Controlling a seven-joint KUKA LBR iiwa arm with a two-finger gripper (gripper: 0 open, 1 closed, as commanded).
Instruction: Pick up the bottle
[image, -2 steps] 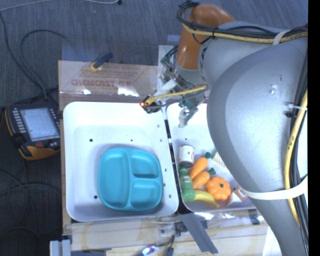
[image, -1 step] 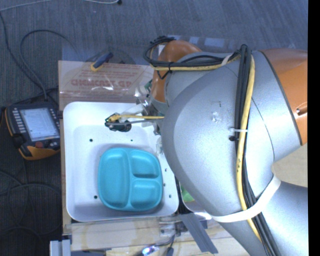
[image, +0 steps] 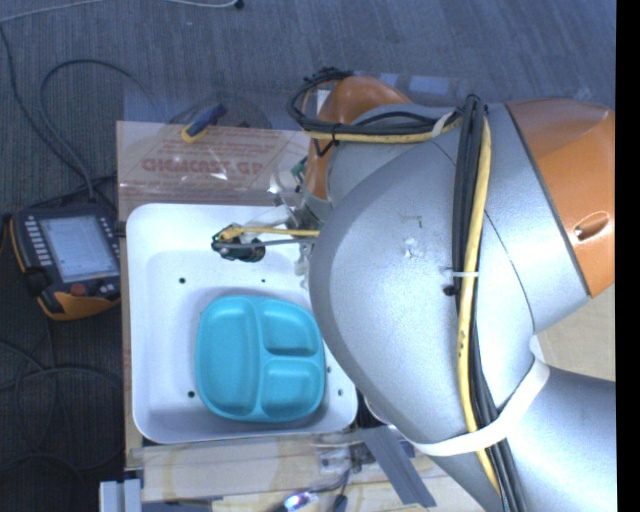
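Observation:
My grey arm (image: 440, 290) fills the right half of the camera view and covers the right bin and whatever lies in it. Its wrist end reaches the far right corner of the left white bin (image: 160, 290), where the gripper (image: 292, 205) is a small cluster of metal parts half tucked under the arm. Nothing can be seen between its tips.
A light blue divided plate (image: 262, 358) lies in the near half of the left bin. Behind the bin lies a cardboard sheet under clear plastic (image: 200, 165), with a small yellow and blue tool (image: 203, 118) on it. A teach pendant (image: 65, 250) sits on the floor at left.

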